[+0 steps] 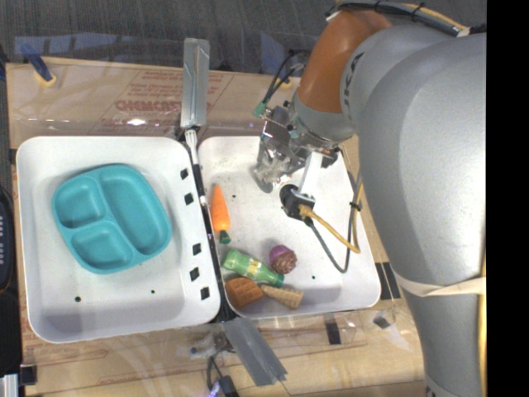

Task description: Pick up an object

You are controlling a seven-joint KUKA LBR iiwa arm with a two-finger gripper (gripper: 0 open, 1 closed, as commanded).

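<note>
Camera view: arm poised over the right bin, nothing picked up yet.

Camera view has the hand (270,172) low over the back part of the right bin (364,281), above bare white floor; whether it is released or clenched cannot be told from this slant, and nothing shows in its grasp. The candidates lie nearer the front: an orange carrot (219,209) beside the divider, a green bottle-like toy (249,266), a purple onion-like piece (283,260), and a brown cone (283,296) touching a round brown piece (243,291) in the front corner. The carrot looks the best target, lying apart from the cluster; the hand would do well to travel toward the divider, line up across the carrot's narrow width, and descend straight. A yellow cable (335,232) hangs near the onion. The left bin (33,288) holds a teal divided plate (111,217).
</note>
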